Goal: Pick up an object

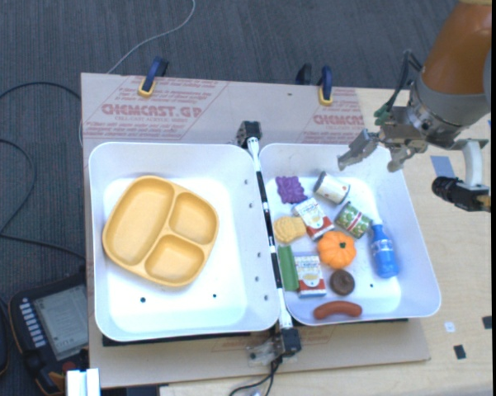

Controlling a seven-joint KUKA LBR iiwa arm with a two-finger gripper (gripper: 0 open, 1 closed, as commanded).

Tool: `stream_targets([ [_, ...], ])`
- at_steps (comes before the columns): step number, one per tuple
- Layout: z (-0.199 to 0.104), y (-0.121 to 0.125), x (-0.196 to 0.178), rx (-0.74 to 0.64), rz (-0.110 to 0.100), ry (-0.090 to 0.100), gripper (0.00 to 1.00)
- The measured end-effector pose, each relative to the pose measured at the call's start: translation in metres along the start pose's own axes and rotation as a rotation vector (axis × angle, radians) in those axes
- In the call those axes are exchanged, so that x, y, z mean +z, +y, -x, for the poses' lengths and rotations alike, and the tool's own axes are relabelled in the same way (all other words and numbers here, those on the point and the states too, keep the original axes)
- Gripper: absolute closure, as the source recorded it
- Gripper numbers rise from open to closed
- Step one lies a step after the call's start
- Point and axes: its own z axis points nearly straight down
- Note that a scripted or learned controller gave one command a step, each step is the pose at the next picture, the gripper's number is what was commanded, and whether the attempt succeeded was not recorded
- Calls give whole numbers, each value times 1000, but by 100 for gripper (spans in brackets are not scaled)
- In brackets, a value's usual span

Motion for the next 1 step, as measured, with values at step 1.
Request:
stream_targets([
  [1,-29,-1,122,0,-4,1,0],
])
